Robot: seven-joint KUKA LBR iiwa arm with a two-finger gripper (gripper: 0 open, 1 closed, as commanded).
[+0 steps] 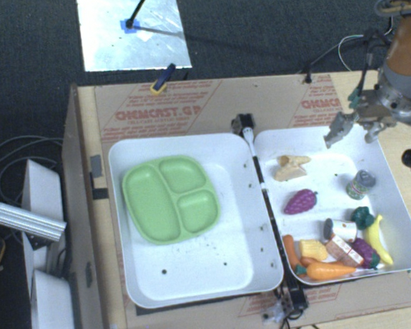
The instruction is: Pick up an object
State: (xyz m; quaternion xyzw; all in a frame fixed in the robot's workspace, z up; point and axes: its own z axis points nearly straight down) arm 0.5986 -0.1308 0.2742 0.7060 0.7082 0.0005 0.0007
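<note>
My gripper [352, 130] hangs over the far right corner of the right bin [388, 179], its two grey fingers spread open with nothing between them. Below it in that bin lie a beige pastry piece [292, 166], a purple grape bunch [300, 201] and a small grey can [360, 183]. Along the near edge of the bin is a pile: a yellow banana [378, 239], an orange carrot [330, 270], a green broccoli piece [362, 217], a small boxed item [344, 250] and several other toy foods.
The left bin [152, 281] holds a green divided plate [171, 198]. A black divider clip [243, 124] sits between the bins at the far side. Cardboard lines the bench under the bins, and cables trail near the arm at upper right.
</note>
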